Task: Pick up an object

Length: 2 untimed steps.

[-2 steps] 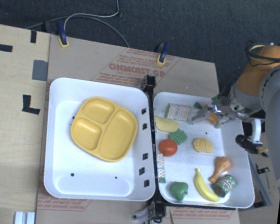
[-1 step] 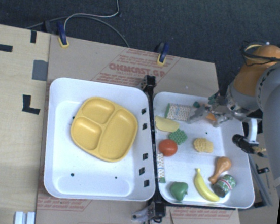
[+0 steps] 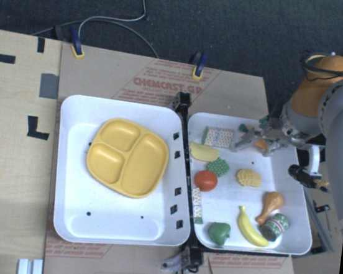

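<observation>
Camera view: two white bins are butted side by side on the bench. The left bin (image 3: pixel 64 213) holds a yellow divided tray (image 3: pixel 127 157), lying flat and slightly rotated. All loose pickables are kept in the right bin (image 3: pixel 289 243), presumably so one bin serves as source and the other as drop zone.

Right bin contents: a patterned packet (image 3: pixel 218 137) at the top left, a pale yellow piece (image 3: pixel 204 152) just below it, a green textured piece (image 3: pixel 218 167), a tomato (image 3: pixel 206 180), a corn piece (image 3: pixel 249 178), a drumstick (image 3: pixel 269 205), a banana (image 3: pixel 251 228), a small can (image 3: pixel 276 225) touching the banana's tip, and a green pepper (image 3: pixel 219 233) at the bottom.

The gripper (image 3: pixel 251 139) is reached in from the right, low over the bin's upper edge, beside the packet. Jaw state: cannot be told, the tip is blurred. Nothing is seen between the fingers.

No target is named by the task. The nearest candidates are judged to be the packet and the corn piece. The pick is judged not yet made.
</observation>
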Tool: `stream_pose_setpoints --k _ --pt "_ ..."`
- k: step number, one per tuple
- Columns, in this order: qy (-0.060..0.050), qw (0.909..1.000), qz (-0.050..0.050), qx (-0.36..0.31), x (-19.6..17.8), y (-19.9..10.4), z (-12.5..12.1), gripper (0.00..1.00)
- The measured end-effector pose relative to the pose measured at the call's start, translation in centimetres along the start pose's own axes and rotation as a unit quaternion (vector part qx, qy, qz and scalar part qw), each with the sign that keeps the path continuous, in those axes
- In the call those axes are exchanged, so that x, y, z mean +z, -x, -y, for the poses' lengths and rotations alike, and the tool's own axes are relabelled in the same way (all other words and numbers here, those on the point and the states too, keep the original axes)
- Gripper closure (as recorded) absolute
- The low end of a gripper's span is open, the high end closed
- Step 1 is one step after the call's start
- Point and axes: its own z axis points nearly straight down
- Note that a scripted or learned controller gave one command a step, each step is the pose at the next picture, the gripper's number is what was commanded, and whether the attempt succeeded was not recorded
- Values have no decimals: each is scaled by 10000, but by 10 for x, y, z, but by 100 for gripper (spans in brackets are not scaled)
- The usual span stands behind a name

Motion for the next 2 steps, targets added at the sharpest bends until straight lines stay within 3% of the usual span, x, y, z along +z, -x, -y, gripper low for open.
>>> stream_pose_setpoints --k 2 --pt "40 10000 79 17 -1 -9 1 0"
